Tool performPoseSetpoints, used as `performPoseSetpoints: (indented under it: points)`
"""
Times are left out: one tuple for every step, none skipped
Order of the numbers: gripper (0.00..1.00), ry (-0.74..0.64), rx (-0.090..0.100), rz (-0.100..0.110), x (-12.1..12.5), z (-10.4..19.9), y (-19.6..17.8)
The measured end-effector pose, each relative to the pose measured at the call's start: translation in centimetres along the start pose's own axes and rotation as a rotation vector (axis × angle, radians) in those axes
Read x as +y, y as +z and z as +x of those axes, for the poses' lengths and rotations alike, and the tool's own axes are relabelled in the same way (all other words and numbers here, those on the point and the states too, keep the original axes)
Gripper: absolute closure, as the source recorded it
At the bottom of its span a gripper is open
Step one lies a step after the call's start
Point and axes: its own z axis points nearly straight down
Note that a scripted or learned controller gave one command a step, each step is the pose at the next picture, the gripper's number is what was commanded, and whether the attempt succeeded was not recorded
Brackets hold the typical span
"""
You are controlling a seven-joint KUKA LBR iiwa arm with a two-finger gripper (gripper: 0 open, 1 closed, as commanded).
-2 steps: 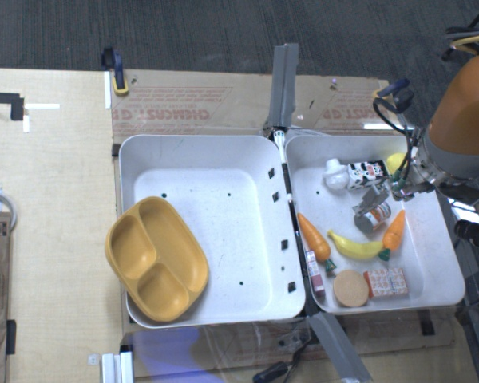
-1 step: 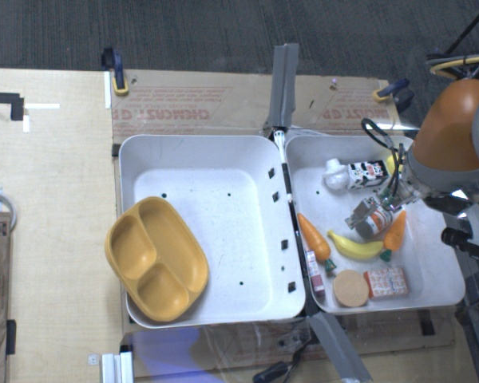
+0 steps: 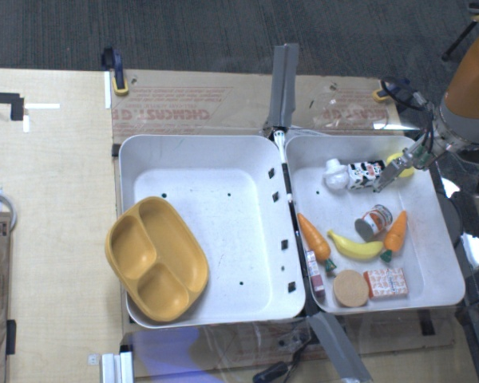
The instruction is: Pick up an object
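Yellow plate [image 3: 156,259] in left bin [image 3: 199,152] (right bin [image 3: 431,298]: toy food).

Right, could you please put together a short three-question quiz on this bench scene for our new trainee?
1. True or false: the yellow divided plate lies in the left bin.
2. How many carrots are in the right bin?
3. Which item lies nearest the tool: A) the banana, B) the cow-patterned bottle, C) the round biscuit?

Key:
1. True.
2. Two: one carrot near the divider between the bins, the other right of the small can.
3. B.
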Motion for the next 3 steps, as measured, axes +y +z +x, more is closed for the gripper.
performPoseSetpoints:
  points:
    - [0.0, 0.054, 0.002, 0.002, -4.19, 2.05, 8.14]
    - [1.0, 0.056, 0.001, 0.0, -4.13, 1.99, 7.2]
    - [0.0, 0.056, 0.001, 0.001, -4.13, 2.0, 7.2]
